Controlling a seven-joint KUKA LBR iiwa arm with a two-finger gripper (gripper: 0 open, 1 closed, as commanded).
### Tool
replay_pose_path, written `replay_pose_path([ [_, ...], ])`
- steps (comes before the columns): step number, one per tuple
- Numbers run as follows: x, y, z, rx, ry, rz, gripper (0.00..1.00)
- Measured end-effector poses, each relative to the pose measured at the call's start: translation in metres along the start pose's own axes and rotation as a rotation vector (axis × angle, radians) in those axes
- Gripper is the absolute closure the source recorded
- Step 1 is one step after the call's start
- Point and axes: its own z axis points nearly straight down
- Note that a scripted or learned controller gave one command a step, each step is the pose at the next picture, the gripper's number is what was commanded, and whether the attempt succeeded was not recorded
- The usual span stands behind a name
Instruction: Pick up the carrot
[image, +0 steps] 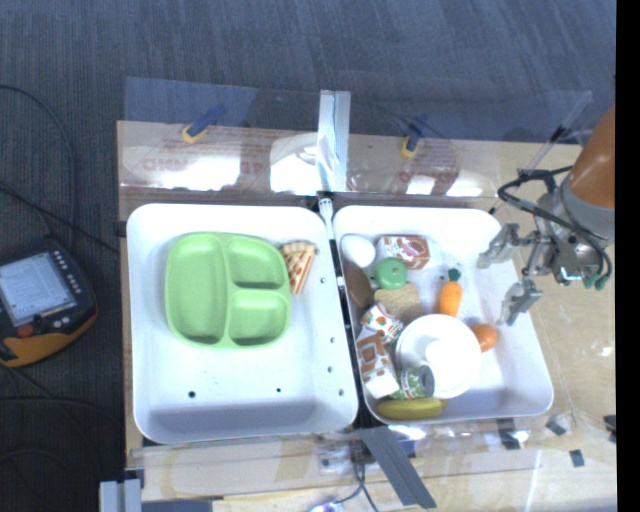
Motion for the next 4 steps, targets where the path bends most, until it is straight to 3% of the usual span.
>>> replay_pose_path([
  [1, -0.039, 0.025, 0.122, 0.002, -0.005, 0.005, 0.00],
  [2, -0.040, 0.027, 0.114, 0.004, -0.006, 0.002, 1.00],
  [3, 0.003, 0.085, 0.070, -0.001, -0.001, -0.150, 1.00],
  [4, 0.039, 0.086, -0.037, 0.004, -0.011, -0.182, 1.00],
])
